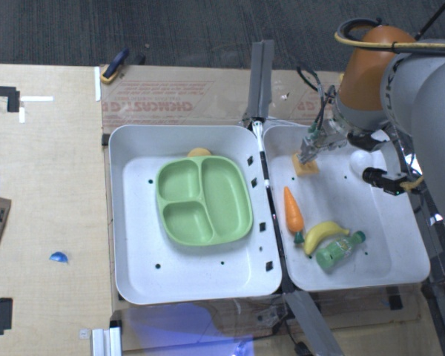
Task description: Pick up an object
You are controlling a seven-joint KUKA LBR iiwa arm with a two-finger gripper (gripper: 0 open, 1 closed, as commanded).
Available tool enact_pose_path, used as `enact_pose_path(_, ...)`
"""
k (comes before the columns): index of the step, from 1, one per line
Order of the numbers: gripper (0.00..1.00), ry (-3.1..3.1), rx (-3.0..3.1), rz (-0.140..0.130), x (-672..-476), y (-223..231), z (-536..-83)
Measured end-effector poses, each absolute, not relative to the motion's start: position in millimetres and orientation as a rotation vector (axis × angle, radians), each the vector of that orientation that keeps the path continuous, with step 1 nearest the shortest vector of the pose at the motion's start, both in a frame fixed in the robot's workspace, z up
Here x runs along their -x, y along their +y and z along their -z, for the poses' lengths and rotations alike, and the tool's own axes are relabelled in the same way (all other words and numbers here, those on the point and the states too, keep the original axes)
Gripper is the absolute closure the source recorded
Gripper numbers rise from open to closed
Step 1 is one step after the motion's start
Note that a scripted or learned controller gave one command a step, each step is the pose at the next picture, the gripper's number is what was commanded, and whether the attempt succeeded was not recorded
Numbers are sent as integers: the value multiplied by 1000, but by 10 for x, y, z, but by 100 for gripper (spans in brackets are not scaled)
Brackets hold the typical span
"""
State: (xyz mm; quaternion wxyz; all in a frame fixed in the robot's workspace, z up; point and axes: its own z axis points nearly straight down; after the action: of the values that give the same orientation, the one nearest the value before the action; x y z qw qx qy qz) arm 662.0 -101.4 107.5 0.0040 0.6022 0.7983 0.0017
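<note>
- Nearest the camera, in the right bin (pixel 371 269), a green bottle (pixel 337 249) lies on its side touching a yellow banana (pixel 322 235), with an orange carrot (pixel 293 209) just beside them; all three rest on the bin floor, unlifted.
- Meanwhile the left bin (pixel 133 221) carries a green divided plate (pixel 205 199), a small yellow object (pixel 199 153) peeking out from behind its far rim.
- Farther back in the right bin, the gripper (pixel 310 153) hangs low over a tan, sponge-like block (pixel 306 168) near the bin's far left corner; whether its fingers are apart or clamped on the block cannot be made out.
- Judged from this, the pick is not yet shown as done: the block appears to sit on the bin floor, and a secure grasp and lift seem to remain.
- Beyond the bins, a cardboard sheet (pixel 163 99) on the table (pixel 37 191) bears red lettering, reversed or upside down from this angle and too blurred to read with confidence.
</note>
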Motion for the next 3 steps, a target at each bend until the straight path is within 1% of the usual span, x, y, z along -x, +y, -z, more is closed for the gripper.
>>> enact_pose_path(1, 100, 2655, -1674, 1, -6596, -773, -2425)
enact_pose_path(2, 100, 2305, -2136, 4, -6391, -705, -1906)
enact_pose_path(3, 0, 2306, -2135, 4, -6391, -705, -1906)
